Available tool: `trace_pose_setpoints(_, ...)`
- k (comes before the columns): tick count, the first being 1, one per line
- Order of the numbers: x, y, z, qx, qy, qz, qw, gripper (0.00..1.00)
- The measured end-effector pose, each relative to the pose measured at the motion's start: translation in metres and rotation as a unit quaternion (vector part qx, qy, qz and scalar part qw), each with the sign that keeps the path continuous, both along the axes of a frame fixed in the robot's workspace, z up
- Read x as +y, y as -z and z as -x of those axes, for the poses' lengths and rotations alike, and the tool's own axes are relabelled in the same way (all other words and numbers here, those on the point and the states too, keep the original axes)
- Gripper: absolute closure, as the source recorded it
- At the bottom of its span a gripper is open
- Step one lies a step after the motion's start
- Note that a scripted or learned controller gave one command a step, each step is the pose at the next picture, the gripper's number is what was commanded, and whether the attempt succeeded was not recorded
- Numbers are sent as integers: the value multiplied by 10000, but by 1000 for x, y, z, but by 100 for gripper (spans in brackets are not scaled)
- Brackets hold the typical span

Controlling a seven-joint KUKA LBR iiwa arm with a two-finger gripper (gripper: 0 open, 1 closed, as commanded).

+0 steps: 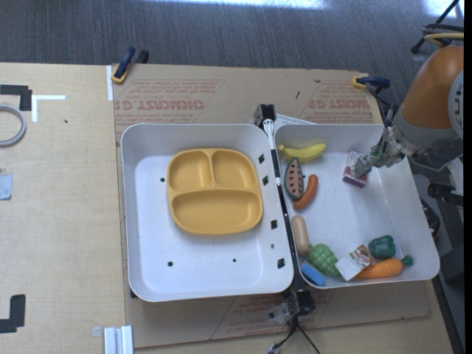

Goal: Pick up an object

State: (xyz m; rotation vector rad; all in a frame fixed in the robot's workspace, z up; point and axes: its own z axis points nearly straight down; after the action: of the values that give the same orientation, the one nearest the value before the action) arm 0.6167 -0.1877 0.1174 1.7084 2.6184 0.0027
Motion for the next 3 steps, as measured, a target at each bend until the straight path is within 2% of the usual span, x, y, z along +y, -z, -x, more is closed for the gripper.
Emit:
trace_pose_setpoints(1, 0, 0, 0, 1, 2, 0, 10000, 0)
trace_pose_setpoints(2, 35, 21, -2, 34, -1132, -1, 9936, 0)
trace_pose_setpoints(3, 84, 22, 26, 23, -1097, -12, 9940, 0)
